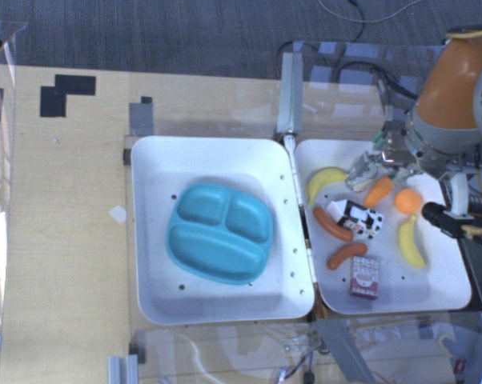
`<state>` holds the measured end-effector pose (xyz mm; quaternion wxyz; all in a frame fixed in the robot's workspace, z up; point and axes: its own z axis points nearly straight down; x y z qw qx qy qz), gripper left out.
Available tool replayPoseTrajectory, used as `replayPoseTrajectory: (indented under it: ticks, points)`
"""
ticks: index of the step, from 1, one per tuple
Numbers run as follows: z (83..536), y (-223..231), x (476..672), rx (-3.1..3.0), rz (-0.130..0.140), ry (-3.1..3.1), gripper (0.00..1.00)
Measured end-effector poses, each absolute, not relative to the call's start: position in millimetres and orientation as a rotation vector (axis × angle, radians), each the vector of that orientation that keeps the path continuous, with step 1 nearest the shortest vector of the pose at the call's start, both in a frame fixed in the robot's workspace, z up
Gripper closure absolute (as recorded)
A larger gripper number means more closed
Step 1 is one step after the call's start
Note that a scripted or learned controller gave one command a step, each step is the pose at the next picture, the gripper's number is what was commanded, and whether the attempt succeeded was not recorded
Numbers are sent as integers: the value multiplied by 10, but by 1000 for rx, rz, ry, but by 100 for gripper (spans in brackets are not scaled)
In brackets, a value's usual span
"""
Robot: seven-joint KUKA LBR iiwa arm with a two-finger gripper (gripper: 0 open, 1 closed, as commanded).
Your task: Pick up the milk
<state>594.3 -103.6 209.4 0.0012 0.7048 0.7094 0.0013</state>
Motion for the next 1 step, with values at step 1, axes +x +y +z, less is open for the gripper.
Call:
replayPoseTrajectory:
  ticks: [1]
  points:
    - [1041, -1035, 5674, 2399, 7, 2022, 0]
